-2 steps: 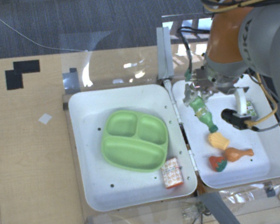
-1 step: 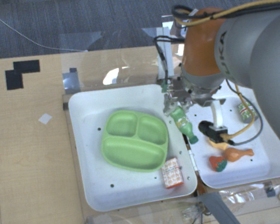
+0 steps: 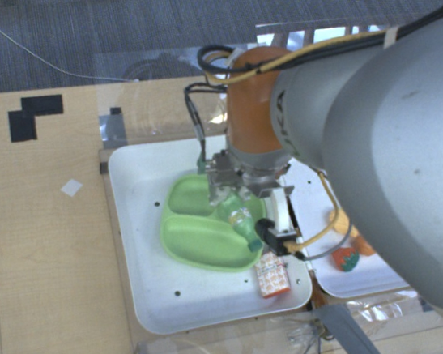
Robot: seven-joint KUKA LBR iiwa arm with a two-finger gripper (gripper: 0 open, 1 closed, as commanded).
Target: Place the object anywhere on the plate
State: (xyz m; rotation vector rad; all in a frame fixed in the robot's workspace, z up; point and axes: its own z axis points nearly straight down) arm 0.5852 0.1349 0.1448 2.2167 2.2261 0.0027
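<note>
I have the arm (image 3: 381,149) reaching in from the right and covering most of the right bin (image 3: 367,278), its orange band (image 3: 251,110) standing over the far edge of the left bin (image 3: 146,248). The tool (image 3: 237,202) hangs low over the green plate (image 3: 202,240), which lies in the middle of the left bin and is split into two hollows, a smaller one at the far side and a larger one nearer me. Right under the tool, at the plate's right rim, I see something pale and see-through with a greenish tint, possibly a small clear object (image 3: 239,214), but I cannot tell whether it sits on the plate or between the tool's tips. Whether the tool is spread or pressed together, I cannot tell; its body and black cabling hide the tips.

Just off the plate's near right rim, on the bin floor, lies a small red and white packet (image 3: 272,275), apart from the tool and touching or nearly touching the plate's edge. In the right bin, an orange and red item (image 3: 349,257) peeks out beside the arm. The worktop (image 3: 42,238) to the left is pale wood with black marks at its far corner
</note>
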